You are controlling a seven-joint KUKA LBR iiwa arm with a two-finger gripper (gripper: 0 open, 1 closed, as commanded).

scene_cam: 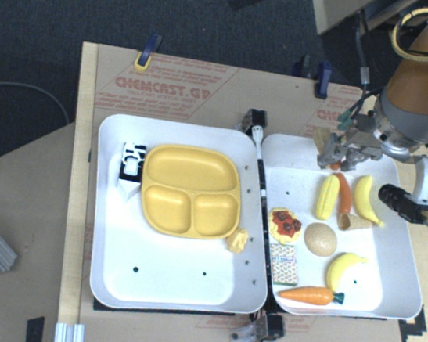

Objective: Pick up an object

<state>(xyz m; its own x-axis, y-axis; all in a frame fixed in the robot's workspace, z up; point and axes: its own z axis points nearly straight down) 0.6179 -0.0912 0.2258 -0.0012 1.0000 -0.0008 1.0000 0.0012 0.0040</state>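
The brown board (211,79) printed with red lettering covers the bench and carries everything else; a yellow clamp (144,58) and a blue clamp (323,77) grip its far edge. On it lie two shallow white bins side by side. The left bin (171,279) holds a yellow sectioned tray (191,190), with one long compartment at the back and two smaller ones in front. A small black-and-white item (130,162) touches the tray's left rim, and a small pale yellow piece (237,241) sits at its front right corner.

The grey arm (426,93) with its orange band reaches in from the upper right. Its gripper (340,159) hangs over the far edge of the right bin (397,271), just above the nearest toys; whether the fingers are spread or closed cannot be told, and nothing is seen between them.

The toy food lies in the right bin. A banana (368,199) sits near the far right, beside a slim orange-red piece with a tan end (344,200) and a yellow corn cob (326,196). In front of these are a round tan ball (320,239), a second yellow fruit (344,270) and a small pizza slice with red topping (285,224). A patterned flat packet (284,264) lies below the slice, and an orange carrot (309,295) rests along the near rim.
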